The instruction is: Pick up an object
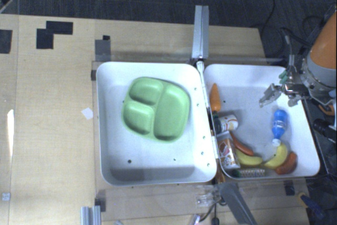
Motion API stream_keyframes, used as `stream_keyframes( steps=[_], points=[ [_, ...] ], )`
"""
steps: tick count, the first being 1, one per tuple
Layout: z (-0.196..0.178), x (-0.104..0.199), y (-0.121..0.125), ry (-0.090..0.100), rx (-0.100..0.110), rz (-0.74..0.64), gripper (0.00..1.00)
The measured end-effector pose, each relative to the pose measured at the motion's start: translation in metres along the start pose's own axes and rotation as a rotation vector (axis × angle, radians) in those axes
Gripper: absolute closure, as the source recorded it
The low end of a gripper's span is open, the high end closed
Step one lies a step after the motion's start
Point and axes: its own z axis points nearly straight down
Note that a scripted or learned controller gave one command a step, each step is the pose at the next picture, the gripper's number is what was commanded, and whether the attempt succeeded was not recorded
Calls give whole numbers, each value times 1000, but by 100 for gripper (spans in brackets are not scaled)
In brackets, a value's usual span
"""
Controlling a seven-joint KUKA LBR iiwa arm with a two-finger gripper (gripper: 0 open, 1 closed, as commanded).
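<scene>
Pincer [272, 93] spread, empty, hovering near right bin [247, 77] far-right edge. I'd target blue bottle [279, 124] just below it: light, stiff, prob slick plastic; grip across mid-body, not cap

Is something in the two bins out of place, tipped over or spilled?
Nothing is spilled. The blue bottle lies on its side in the right bin, and the can lies tipped against the divider. The green tray sits flat in the left bin.

glossy green plastic tray [156, 108]
</scene>
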Motion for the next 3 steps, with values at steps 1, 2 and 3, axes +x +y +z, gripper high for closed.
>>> stream_keyframes(
  steps=[1, 2, 3],
  points=[
    [89, -37, 3, 0, 2, 23, 0],
    [137, -53, -7, 2, -7, 147, 0],
    [126, -52, -4, 3, -12, 144, 100]
  ],
)
